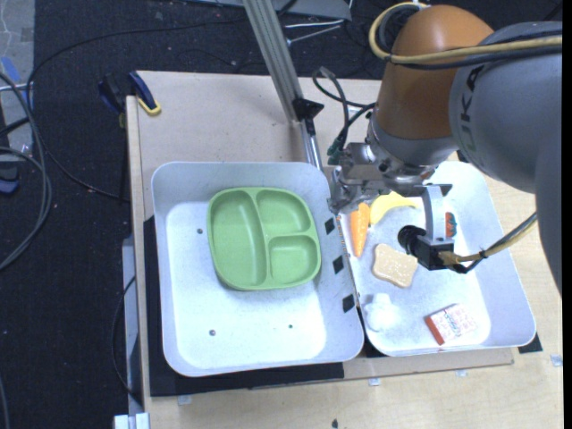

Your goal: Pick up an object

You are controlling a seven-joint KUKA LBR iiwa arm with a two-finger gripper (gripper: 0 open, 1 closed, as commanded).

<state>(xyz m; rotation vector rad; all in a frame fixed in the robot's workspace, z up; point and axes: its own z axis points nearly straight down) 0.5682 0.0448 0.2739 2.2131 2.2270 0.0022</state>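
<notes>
My gripper (347,197) hangs below the orange-banded wrist, at the left edge of the right bin (508,286), close to the divide between the two bins. Directly under and in front of it lies an orange carrot (359,231), pointing toward the camera. To the carrot's right are a yellow banana-like piece (391,207) and a tan slice of bread (394,265). A small white lump (380,312) and a red box (450,323) lie nearer the front of the same bin. The arm's bulk hides the bin's far part.
A green divided plate (264,237) sits in the left bin (179,275). A red-and-white item (447,226) is partly hidden beside a black cable fitting. A metal pole (277,56) slants down to the back of the bins.
</notes>
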